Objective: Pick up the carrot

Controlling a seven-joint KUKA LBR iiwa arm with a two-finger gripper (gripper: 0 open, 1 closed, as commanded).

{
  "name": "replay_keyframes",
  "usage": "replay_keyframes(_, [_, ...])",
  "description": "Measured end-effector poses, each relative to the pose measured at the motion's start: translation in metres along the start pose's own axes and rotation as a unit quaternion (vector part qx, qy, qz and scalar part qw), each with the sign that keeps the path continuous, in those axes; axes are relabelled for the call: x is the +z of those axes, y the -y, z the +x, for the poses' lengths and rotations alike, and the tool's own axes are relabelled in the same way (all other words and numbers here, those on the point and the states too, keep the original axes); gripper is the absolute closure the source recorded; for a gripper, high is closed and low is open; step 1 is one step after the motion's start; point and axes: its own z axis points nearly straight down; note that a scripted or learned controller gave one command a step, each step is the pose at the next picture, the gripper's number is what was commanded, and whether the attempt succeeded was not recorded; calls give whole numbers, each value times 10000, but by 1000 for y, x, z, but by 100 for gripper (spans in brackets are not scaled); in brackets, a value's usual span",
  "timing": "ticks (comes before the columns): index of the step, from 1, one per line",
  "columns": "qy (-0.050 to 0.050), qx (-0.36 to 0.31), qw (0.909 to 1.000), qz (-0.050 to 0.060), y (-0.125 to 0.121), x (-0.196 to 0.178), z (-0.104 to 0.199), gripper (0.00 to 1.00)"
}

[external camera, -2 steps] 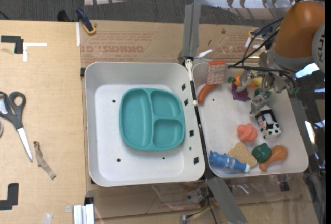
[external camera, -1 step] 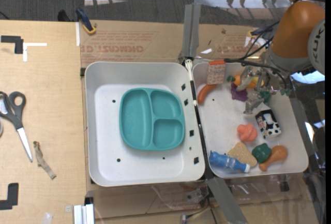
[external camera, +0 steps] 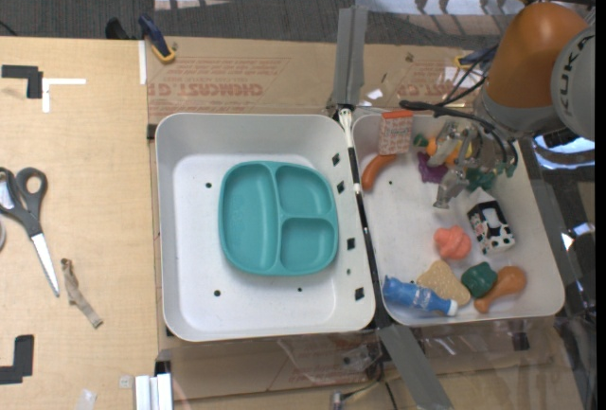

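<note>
A: Blue bottle [external camera: 419,296] at right bin's [external camera: 543,252] near edge. Carrot [external camera: 375,169]?

B: Far-left corner, against the wall. Pincer [external camera: 453,186] hangs mid-bin, fingers apart, empty. Approach step; next move: shift left, descend over the carrot.

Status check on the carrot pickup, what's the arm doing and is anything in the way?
Metal two-finger gripper over right white bin, holding nothing visible. Orange carrot by bin's left wall, untouched. Orange-and-white carton touches it.

Beside the right bin [external camera: 544,238], the arm [external camera: 559,58] has a glossy orange band, grey casing with dark lettering, black cables, and a metal gripper [external camera: 453,186]
</note>
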Motion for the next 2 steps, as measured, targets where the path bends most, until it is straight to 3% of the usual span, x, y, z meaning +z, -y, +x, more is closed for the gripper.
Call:
replay_keyframes(1, [24, 1108, 9938, -40, 17, -24, 0, 0])
replay_keyframes(2, [-10, 1166, 9932, -72, 22, 0, 1, 0])
